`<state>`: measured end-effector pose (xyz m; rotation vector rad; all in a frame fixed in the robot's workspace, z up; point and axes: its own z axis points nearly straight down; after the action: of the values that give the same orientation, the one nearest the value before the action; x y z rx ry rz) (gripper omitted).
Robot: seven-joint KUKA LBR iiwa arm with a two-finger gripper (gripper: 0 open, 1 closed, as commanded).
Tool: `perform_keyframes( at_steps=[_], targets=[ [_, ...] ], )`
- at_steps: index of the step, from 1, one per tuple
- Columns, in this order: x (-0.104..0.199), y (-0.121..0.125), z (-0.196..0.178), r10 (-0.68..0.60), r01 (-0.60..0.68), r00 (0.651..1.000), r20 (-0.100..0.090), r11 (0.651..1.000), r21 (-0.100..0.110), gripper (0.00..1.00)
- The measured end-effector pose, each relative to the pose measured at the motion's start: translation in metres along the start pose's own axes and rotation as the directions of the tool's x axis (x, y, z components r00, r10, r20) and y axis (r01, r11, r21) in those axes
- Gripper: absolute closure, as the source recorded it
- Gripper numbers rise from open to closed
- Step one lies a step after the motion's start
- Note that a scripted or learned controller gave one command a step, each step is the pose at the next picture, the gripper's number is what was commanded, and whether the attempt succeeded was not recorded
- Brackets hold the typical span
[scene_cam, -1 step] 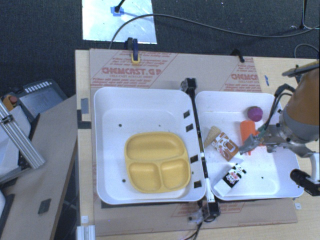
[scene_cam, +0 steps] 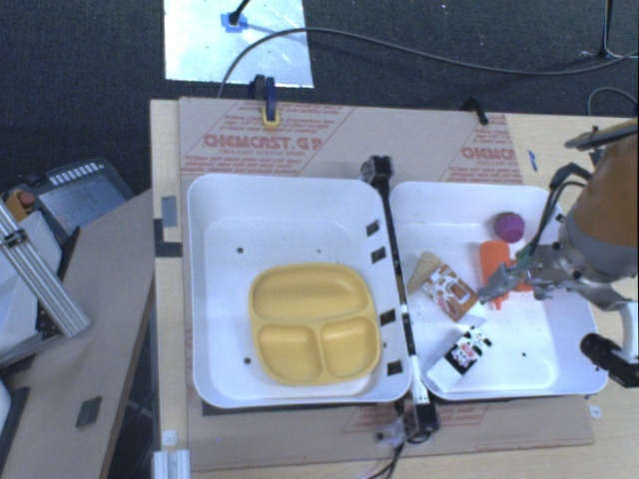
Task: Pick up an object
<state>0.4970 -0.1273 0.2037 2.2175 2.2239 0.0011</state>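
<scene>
A: Orange block (scene_cam: 493,263) in the right bin (scene_cam: 559,367), just behind the black-and-white packet (scene_cam: 465,351)?

B: Yes. The gripper (scene_cam: 502,285) sits over its near end, likely lining up a grasp; whether its fingers are apart, I cannot tell.

A: Farther back?

B: Purple ball (scene_cam: 509,227). Left of the block, a yellow tray (scene_cam: 314,321).

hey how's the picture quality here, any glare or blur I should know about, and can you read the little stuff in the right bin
Camera view: even overhead light, soft shadows; the shiny metal sheet at the top glares. The white right bin looks washed out. The small black-and-white item is too coarse to read. The gripper is slightly blurred by the orange block.
</scene>
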Motion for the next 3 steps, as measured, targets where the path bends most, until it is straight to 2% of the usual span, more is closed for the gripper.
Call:
perform_keyframes(
  at_steps=[2,3],
  targets=[
    [0.012,0.013,0.094,0.002,-0.002,1.0,-0.001,1.0,0.001,0.0],
    [0.012,0.013,0.12,0.002,-0.002,1.0,-0.001,1.0,0.001,0.0]
  ],
)
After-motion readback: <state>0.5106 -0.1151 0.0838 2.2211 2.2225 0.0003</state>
